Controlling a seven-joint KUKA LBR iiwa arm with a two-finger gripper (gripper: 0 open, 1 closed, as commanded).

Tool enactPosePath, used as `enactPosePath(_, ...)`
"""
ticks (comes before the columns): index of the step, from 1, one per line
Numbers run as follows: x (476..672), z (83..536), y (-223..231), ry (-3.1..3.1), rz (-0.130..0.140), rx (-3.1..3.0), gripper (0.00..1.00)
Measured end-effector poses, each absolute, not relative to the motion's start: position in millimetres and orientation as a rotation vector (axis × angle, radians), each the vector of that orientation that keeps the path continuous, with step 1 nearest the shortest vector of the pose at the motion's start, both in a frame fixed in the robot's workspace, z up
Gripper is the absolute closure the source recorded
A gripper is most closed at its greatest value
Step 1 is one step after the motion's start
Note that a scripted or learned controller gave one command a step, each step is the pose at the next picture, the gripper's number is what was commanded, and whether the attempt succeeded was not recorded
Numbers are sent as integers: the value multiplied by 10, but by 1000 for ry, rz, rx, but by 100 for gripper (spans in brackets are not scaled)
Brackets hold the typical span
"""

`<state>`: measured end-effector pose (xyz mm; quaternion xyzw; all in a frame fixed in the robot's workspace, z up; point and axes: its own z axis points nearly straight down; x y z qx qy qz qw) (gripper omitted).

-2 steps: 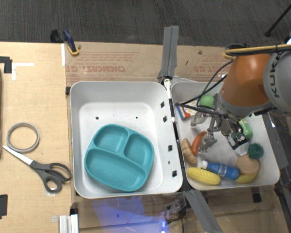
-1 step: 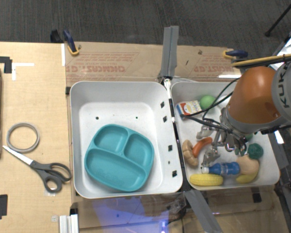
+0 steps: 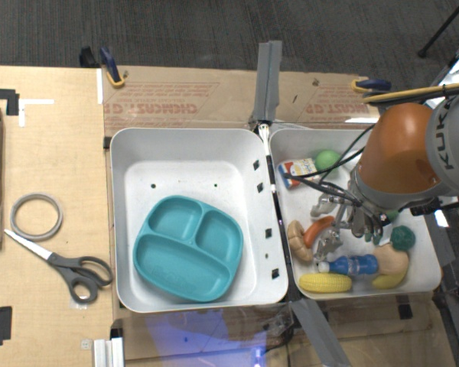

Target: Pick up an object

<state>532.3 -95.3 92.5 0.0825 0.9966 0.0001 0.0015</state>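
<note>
The gripper [image 3: 333,239] hangs low inside the right bin [image 3: 424,281], just over an orange carrot [image 3: 318,230] near that bin's left wall; how far its fingers are apart cannot be told. The left bin [image 3: 126,159] holds a teal divided plate [image 3: 188,248].

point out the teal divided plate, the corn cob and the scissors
teal divided plate [image 3: 188,248]: camera view, on the ridge between its compartments.
corn cob [image 3: 325,283]: camera view, middle of the cob.
scissors [image 3: 70,269]: camera view, where blades meet handles.
</note>
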Motion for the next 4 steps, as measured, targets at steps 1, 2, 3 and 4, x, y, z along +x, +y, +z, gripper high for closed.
enactPosePath(1,5292,919,-924,3100,0,501,0)
enactPosePath(2,5203,911,-973,3074,0,652,0)
enactPosePath(3,6008,926,-1021,3057,-1,712,0)
enactPosePath(4,6022,1028,-1021,3053,-3,707,100)
